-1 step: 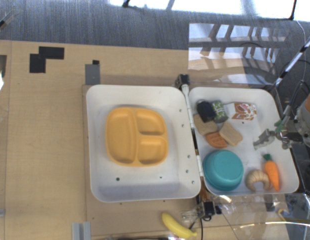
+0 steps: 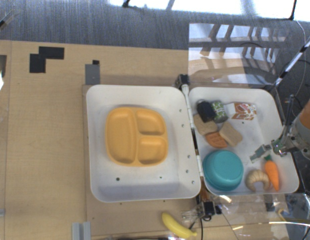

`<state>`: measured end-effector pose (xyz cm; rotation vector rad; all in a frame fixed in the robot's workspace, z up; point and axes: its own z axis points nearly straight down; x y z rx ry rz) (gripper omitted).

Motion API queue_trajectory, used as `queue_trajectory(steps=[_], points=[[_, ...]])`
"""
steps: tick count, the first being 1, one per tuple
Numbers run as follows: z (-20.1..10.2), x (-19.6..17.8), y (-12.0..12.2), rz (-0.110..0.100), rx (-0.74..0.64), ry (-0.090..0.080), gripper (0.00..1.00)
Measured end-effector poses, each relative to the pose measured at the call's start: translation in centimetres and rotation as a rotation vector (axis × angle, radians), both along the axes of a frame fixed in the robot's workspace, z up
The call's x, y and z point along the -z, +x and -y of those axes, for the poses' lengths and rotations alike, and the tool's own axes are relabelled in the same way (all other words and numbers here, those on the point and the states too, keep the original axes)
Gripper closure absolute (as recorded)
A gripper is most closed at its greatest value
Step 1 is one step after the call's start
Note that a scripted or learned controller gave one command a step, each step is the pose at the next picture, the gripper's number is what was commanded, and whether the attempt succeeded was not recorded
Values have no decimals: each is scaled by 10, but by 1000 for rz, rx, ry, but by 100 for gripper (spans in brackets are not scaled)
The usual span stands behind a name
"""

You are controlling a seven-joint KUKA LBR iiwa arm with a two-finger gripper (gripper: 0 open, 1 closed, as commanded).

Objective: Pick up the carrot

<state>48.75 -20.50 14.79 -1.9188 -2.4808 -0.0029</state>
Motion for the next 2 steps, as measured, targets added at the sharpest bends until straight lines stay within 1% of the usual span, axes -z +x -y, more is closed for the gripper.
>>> queue_trajectory(steps=[1, 2], points=[[0, 57, 5, 15, -267, -7, 0], [-1, 44, 8, 22, -264, -6, 100]])
